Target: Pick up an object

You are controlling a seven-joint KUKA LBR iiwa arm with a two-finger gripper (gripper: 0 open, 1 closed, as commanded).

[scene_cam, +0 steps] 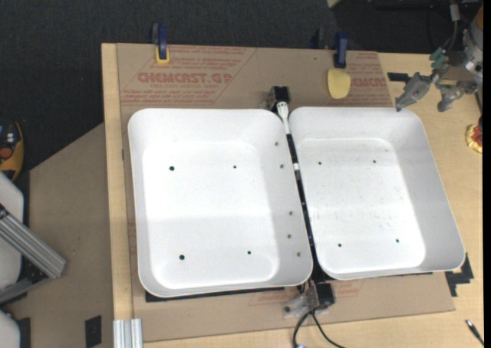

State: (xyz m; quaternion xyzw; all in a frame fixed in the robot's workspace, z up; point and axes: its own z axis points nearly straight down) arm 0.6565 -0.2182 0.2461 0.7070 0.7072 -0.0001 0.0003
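Only candidate object for picking: small pale yellow piece (pixel 338 83), rounded and soft-looking, lying on the board above the right bin, just under a blue clamp (pixel 341 49). Gripper (pixel 430 92) at upper right of the frame, metallic, fingers spread apart, nothing between them, well apart from the yellow piece. Right bin (pixel 433 185) and left bin (pixel 146 185): shallow, smooth white plastic, rounded corners, small dark dots on the floors, touching side by side at centre. Underneath, brown cardboard-like tabletop (pixel 230 70) with faded red printing. Second blue clamp (pixel 160 40) at upper left. Dark carpet-like floor (pixel 61 17) around.
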